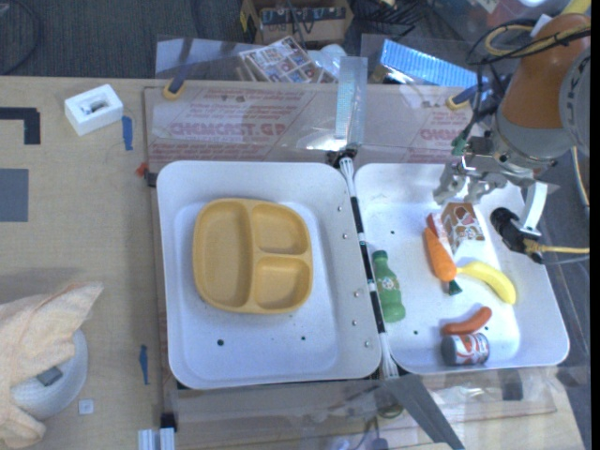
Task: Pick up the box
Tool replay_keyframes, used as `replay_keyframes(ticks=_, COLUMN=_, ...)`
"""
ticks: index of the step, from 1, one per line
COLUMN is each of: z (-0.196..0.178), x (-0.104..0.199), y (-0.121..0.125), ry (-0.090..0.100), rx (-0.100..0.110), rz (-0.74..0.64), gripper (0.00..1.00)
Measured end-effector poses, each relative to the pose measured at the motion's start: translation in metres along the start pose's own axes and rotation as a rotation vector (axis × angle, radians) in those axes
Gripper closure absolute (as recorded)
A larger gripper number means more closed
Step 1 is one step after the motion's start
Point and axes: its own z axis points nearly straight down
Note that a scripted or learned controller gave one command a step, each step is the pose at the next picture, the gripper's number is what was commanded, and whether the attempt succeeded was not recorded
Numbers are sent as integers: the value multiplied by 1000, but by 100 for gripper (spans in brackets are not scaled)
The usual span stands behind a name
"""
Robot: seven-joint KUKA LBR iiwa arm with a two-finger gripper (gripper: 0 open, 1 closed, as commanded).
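The box (462,226) is a small brown and white carton lying in the right bin (544,350), near its far right part. My gripper (466,187) hangs right at the box's far end, fingers pointing down and spread apart, with nothing seen between them. Against the box's left side lies an orange carrot (439,255).
Also in the right bin are a banana (493,282), a green bottle (387,287), a red sausage (466,322) and a small can (465,349). A yellow divided plate (252,255) sits in the left bin (178,345). A black cable end (509,229) hangs right of the box.
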Motion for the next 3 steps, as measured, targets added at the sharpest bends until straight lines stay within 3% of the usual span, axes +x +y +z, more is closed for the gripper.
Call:
replay_keyframes(ticks=1, z=47, x=-36, y=-1, ry=0, rx=5, rz=51, gripper=100)
replay_keyframes(ticks=2, z=-14, x=-18, y=-12, ry=-1, rx=1, rz=250, gripper=100)
replay_keyframes(ticks=3, z=-26, x=9, y=-37, ry=1, rx=7, rz=317, gripper=100)
